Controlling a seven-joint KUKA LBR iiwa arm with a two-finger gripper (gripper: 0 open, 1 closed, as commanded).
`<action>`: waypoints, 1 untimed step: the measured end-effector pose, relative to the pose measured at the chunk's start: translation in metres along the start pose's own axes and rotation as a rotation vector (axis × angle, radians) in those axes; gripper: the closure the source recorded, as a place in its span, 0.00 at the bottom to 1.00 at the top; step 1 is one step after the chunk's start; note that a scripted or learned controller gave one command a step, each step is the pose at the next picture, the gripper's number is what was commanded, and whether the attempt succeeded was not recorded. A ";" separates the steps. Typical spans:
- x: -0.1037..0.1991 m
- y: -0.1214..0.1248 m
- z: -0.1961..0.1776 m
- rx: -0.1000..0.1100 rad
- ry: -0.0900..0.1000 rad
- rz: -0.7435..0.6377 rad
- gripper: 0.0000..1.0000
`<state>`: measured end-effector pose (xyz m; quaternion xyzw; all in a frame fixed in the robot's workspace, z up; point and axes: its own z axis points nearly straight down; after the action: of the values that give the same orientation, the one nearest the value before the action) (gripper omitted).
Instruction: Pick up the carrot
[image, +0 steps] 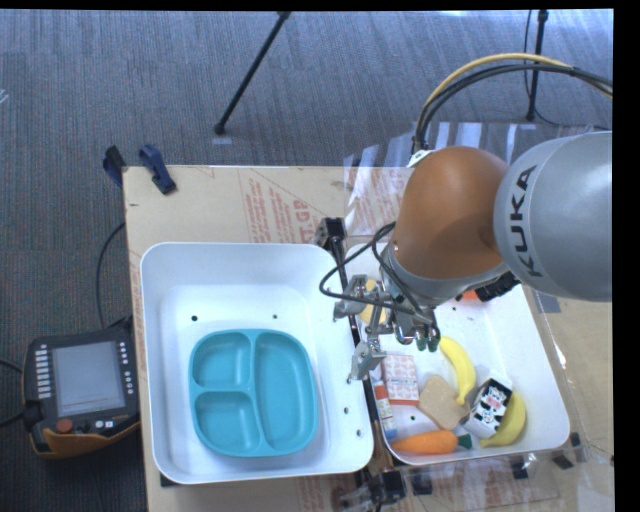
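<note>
Carrot (428, 442) lies at the near edge of the right bin (540, 345), long axis roughly along the front wall, thick end toward the bin's middle, taper pointing to the left corner; it touches or nearly touches a tan slice of bread (441, 400) just behind it and sits close beside a small cow-print carton (489, 409); a green tip shows at its right end. Judged a toy: probably light, rigid, smooth plastic, so likely slippery and prone to roll or squirt out of a pinch; not fragile. Best hold is judged to be across the thicker mid-body, fingers closing front to back, though the bin wall crowds the near side and the bread crowds the far side. Behind these, a banana (460, 366) and a flat printed card (401, 380); a second yellow piece (512, 423) curves round the carton. Gripper (369, 352) hangs over the divide between the bins, well apart from the carrot; whether it is apart or together cannot be told. Left bin (168, 290) holds a blue divided plate (255, 393). Beyond, bare bench (230, 205).
</note>
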<state>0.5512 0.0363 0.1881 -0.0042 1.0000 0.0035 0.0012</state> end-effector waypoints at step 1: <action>-0.094 -0.046 -0.002 0.006 0.000 0.005 0.00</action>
<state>0.6455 -0.0091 0.1899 -0.0016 1.0000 0.0004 0.0010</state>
